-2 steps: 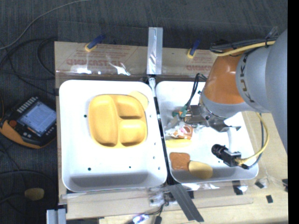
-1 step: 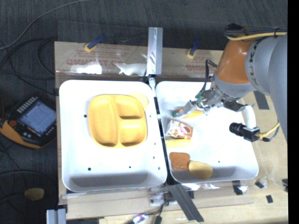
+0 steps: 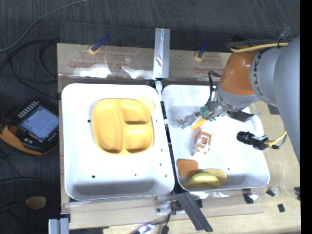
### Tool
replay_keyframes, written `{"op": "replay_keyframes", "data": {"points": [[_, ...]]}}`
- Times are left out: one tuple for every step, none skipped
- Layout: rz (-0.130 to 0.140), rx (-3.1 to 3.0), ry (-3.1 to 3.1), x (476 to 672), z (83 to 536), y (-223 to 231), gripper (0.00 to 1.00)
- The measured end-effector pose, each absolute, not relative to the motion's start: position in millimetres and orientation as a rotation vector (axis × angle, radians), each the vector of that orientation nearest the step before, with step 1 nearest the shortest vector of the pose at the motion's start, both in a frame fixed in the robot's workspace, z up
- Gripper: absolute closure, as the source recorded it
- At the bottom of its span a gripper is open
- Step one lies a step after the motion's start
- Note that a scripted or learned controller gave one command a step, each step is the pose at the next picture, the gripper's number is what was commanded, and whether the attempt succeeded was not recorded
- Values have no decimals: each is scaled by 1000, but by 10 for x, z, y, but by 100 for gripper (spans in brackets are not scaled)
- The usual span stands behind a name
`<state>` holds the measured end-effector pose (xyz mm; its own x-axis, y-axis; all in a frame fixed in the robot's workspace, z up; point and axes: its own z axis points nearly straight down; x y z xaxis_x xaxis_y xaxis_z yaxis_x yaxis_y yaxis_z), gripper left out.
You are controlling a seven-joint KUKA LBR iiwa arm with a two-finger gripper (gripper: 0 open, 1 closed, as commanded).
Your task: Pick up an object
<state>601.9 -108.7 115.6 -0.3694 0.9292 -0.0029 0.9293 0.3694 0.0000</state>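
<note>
My gripper (image 3: 191, 120) is low in the right bin (image 3: 253, 167), near its upper left part, with the arm reaching in from the right. A small orange piece (image 3: 198, 125) lies right against its tip; I cannot tell whether it is gripped. Just below lies a white and orange packet (image 3: 203, 143). A brown round object (image 3: 186, 167) and a yellow banana-like object (image 3: 207, 179) rest at the bin's front wall.
The left bin (image 3: 78, 179) holds a yellow divided tray (image 3: 123, 126) in its middle. A thin rim (image 3: 165, 130) separates the two bins. A handheld device (image 3: 34, 126) lies on the floor to the left of the bench.
</note>
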Motion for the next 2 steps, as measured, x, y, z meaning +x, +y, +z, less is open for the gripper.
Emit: {"op": "replay_keyframes", "data": {"points": [[5, 1604, 2688, 5352, 887, -1258, 0], [12, 1942, 2456, 4898, 886, -1551, 0]]}}
